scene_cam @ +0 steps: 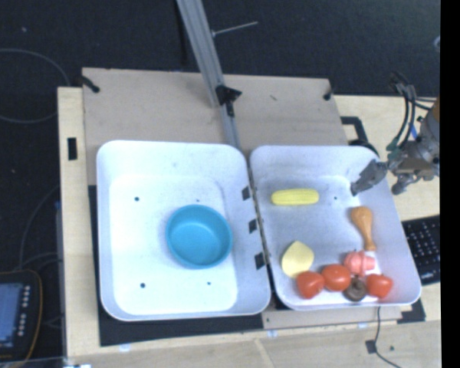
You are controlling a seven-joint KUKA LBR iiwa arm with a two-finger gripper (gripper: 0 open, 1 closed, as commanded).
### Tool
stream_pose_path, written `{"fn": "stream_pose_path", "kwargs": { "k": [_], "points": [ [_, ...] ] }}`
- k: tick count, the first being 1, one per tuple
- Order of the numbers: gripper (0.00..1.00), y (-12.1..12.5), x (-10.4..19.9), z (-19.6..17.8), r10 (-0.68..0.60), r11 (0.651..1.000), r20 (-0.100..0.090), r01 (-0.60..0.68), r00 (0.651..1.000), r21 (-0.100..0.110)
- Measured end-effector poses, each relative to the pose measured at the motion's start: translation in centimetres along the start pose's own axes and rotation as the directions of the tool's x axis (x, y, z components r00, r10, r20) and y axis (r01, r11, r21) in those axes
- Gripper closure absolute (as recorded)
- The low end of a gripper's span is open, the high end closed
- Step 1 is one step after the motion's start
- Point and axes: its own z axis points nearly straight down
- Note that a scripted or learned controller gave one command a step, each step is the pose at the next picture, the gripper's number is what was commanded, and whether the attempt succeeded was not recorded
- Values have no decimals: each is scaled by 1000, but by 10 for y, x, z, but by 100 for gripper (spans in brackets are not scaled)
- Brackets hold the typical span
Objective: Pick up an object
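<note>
No object has yet been lifted: the gripper (pixel 377 176) is seen above the upper right rim of the right bin (pixel 307 159), and whether anything is held cannot be told. The yellow corn (pixel 295 198) lies inside that bin, left of the gripper, ungrasped.

1. Looked smooth, glossy plastic: blue bowl (pixel 199 236), in left white bin (pixel 123 167).
2. Seemed matt moulded plastic: both bins, right white bin (pixel 291 167) included.
3. Appeared waxy, faintly shiny: yellow corn cob (pixel 295 198) and red tomatoes (pixel 336 277).
4. Resembled pale unvarnished wood: bench (pixel 176 106).
5. Looked brushed metal: slanted rail (pixel 203 44).
</note>
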Motion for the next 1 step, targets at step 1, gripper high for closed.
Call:
{"fn": "stream_pose_path", "kwargs": {
  "k": [1],
  "points": [
    [0,2,-2,43,4,1000,2,-4,1000,6]
  ]
}}
